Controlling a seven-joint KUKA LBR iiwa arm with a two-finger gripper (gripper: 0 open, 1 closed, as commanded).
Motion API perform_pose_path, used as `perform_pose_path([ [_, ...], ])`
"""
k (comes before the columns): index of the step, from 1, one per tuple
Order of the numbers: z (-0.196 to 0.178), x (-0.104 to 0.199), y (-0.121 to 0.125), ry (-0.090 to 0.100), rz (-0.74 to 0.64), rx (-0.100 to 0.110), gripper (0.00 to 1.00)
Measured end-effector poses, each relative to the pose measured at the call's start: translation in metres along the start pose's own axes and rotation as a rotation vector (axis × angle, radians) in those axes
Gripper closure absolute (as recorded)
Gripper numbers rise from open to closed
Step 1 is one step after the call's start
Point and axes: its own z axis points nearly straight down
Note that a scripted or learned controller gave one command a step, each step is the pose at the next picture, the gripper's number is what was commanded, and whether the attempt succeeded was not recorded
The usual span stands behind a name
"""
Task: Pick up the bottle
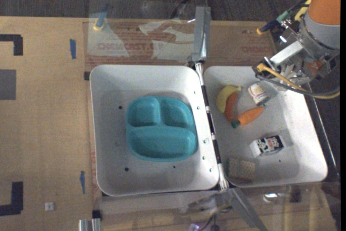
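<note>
Bottle (pixel 258 93) in right bin (pixel 311 132), crowded by banana (pixel 226 96), carrot (pixel 250 116); carton (pixel 267 145) nearer. Tray (pixel 160 127) in left bin (pixel 108 116). Gripper (pixel 286 70) grip: cannot tell.

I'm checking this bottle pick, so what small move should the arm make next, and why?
Probably ease the gripper left and down toward the small white bottle. It sits above the right bin's upper right corner, with the bottle just below-left, lying free beside the carrot and the banana.
</note>
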Motion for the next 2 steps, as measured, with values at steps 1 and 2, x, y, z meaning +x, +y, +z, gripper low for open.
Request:
perform_pose_path([
  [1, -0.0081, 0.0001, -0.0002, -0.004, -0.002, 0.003, 1.0],
  [2, -0.016, -0.0004, 0.0002, -0.008, -0.002, 0.005, 1.0],
])
